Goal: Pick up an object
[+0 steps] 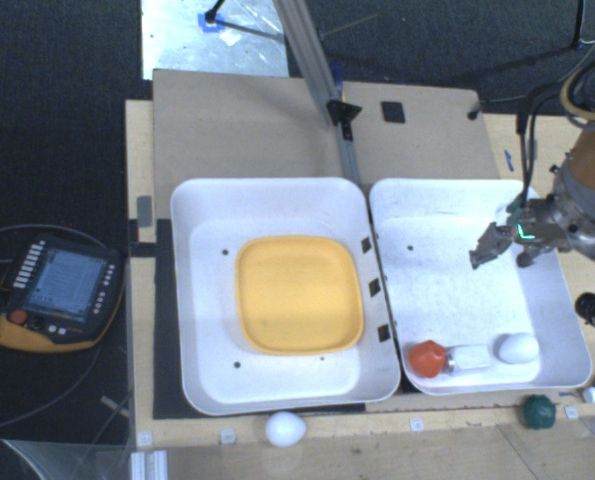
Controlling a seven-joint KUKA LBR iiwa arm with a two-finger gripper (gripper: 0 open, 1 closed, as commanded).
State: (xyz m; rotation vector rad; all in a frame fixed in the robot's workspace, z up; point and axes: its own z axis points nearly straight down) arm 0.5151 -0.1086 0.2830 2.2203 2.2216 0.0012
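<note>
From the camera view above the surface (432,118), I take the right bin (457,288) as my landmark. My claw (505,245) hangs over that bin's far right part, above bare white floor, and its two fingers stand spread with nothing between them. I judge it is held open and high like this because the grasp has not begun.

The things I could pick up lie along the right bin's near wall. A red ball (427,358) sits in the near left corner, touching or almost touching a pale clear piece (469,358) just beside it; I cannot tell what that piece is. A white egg-shaped object (518,348) rests further right along the same wall. They probably gathered there because the wall stops anything that rolls.

To the left of the right bin, the left bin (202,268) holds a yellow plate (299,293) lying flat at its middle. Outside the right bin, another white egg (285,429) lies on the surface well to the near left, and a dark green ball (538,411) lies just past its near right corner.

The white egg-shaped object lies closest below my claw, so I would come down on that one.
</note>
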